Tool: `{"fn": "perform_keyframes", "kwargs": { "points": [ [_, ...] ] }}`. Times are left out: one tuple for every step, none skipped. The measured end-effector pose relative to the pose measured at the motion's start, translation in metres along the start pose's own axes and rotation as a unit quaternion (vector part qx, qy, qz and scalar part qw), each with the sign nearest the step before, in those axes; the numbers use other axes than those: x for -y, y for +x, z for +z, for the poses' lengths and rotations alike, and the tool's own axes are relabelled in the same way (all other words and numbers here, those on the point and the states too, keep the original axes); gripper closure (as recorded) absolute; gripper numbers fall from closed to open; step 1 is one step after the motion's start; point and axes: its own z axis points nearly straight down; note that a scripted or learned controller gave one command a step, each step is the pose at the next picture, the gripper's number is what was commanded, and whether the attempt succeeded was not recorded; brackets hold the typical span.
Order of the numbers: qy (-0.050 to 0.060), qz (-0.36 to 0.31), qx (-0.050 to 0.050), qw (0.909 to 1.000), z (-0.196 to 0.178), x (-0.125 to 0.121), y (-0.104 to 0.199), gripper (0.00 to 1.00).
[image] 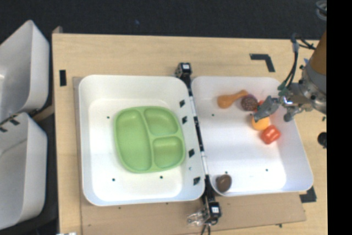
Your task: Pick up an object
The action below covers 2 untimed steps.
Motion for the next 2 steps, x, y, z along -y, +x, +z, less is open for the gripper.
{"fn": "perform_keyframes", "kwargs": {
  "points": [
    [-0.006,-0.002,0.001,1.0000,-0.007,-0.002,0.001,0.00],
    [-0.006,0.000,0.001,1.0000,0.034,-0.002,0.001,0.00]
  ]
}}
